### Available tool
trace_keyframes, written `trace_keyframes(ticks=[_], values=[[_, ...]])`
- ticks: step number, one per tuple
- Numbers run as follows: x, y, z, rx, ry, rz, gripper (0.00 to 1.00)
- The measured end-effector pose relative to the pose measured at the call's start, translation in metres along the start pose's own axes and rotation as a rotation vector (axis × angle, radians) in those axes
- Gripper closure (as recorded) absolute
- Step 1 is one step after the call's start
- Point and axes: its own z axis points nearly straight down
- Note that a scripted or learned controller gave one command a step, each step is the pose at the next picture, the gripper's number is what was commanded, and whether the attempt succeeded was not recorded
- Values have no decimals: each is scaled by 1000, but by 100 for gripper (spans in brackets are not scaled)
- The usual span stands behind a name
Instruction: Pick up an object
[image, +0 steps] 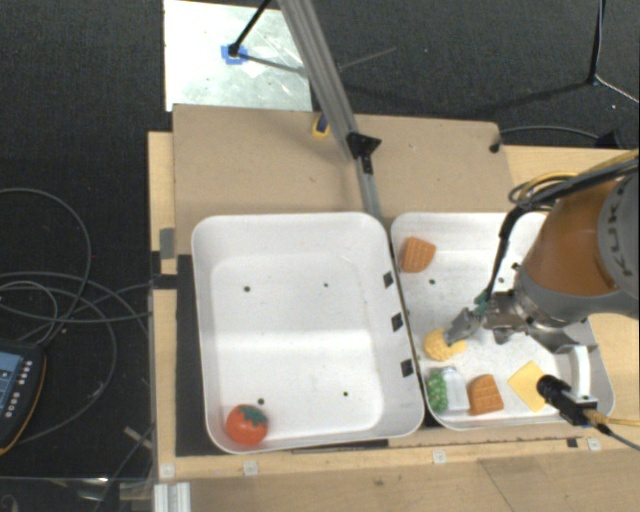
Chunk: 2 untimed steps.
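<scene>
The pincer hung low over the right bin, reaching in from the right on the grey arm with its orange band, and its tips pointed down and to the left. Whether it was open or closed could not be told from this slanted view. Just below and left of the tips, close enough that touching could not be ruled out, lay a round yellow piece; nothing was clearly seen between the tips. Farther below the pincer sat a green item and, to its right, an orange-brown ridged block. A flat yellow wedge lay below and right of the pincer, partly under the arm. Up and left of the pincer, near the bin's far corner, rested an orange piece. Well apart to the left, in the near corner of the left bin, sat a red tomato-like ball. Both bins stood on the desk.
</scene>
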Motion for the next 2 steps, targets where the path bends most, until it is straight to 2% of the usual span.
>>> trace_keyframes(ticks=[1, 2], values=[[0, 2, -14, -7, -1, -1, 100], [-9, -3, -70, -12, -3, -1, 100]])
